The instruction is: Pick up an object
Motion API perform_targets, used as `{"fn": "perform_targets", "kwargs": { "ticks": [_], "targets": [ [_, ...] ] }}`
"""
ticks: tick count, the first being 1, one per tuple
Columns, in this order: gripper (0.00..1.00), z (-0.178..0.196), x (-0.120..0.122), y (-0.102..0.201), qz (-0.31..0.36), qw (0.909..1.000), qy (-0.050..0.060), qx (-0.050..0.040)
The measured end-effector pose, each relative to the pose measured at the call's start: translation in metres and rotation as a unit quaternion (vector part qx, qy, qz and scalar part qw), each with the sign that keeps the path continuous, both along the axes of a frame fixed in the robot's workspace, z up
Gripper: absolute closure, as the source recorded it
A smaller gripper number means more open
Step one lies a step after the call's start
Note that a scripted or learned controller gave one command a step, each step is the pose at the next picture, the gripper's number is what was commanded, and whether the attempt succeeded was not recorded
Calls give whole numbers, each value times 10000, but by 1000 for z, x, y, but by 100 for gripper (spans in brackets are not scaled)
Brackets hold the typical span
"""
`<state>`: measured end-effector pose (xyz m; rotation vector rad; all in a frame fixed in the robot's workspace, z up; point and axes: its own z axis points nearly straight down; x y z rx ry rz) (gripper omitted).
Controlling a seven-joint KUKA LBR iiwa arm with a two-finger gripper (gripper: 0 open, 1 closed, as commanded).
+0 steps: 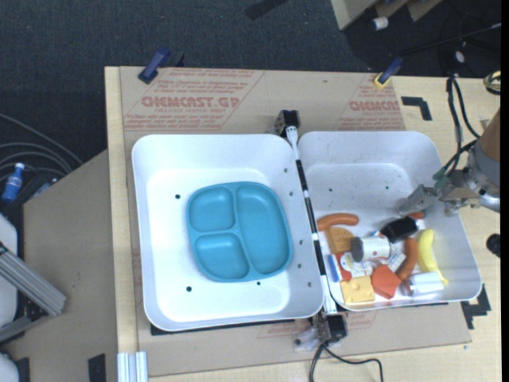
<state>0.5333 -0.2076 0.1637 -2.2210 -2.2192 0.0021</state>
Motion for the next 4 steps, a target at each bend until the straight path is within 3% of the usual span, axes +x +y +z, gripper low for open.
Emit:
{"fn": "perform_targets", "kwargs": {
  "ticks": [1,2,3,4],
  "targets": [
    [0,-80,26,1,6,10000,4,6],
    [100,-69,27,1,2,10000,-8,3],
    [0,-69,27,1,1,10000,-8,3],
    [0,-79,90,73,11,10000,-19,5]
  ]
}}
